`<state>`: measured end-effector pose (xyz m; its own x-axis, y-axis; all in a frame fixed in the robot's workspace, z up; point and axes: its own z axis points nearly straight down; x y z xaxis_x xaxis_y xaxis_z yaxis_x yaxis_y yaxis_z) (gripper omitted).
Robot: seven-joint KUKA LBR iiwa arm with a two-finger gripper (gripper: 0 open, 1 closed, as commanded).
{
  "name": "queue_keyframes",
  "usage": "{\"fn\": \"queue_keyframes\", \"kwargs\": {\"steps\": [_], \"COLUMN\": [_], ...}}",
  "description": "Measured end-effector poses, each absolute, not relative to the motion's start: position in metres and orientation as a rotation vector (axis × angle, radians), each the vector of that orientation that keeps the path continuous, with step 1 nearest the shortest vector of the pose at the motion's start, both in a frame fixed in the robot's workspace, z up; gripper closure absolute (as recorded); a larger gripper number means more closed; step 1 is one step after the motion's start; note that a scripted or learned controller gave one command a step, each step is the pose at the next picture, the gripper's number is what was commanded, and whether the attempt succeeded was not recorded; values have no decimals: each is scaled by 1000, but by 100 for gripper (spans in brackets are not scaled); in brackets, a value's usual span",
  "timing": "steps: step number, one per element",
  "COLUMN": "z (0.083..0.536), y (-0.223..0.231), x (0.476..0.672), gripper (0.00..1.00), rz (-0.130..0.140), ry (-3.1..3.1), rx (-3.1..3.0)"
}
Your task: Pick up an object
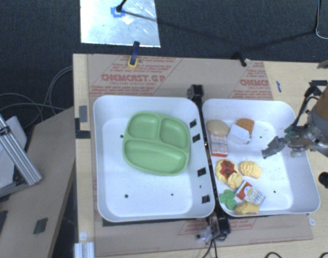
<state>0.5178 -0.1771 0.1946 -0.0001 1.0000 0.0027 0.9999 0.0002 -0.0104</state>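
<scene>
The right bin [292, 190] holds several toy foods. A tan bread roll [217, 127] and an orange and white piece [242, 131] lie at the back. Below them are a red and white packet [219, 144], a red and yellow piece [226, 169] and a yellow corn-like piece [250, 169]. At the front lie a green piece [227, 199], a small red and white carton [251, 193] and a yellow piece [246, 208]. My gripper [274, 145] hangs low over the right half of this bin. It is to the right of the orange and white piece, with nothing seen in it.
The left bin [113, 198] holds a green divided plate [157, 143]. A black divider with clips [200, 144] runs between the bins. The arm [319, 128] comes in over the right bin's right wall. A blue and yellow tool [134, 55] lies on the cardboard behind the bins.
</scene>
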Motion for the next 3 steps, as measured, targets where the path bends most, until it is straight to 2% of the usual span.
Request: {"fn": "queue_keyframes", "kwargs": {"steps": [1, 2, 3], "z": [200, 137, 90], "y": [-177, -176, -175], "x": [521, 520, 523], "gripper": [0, 0, 0], "rz": [-1, 2, -9], "ry": [-2225, -2221, -2223], "rx": [-2218, -2218, -2220]}}
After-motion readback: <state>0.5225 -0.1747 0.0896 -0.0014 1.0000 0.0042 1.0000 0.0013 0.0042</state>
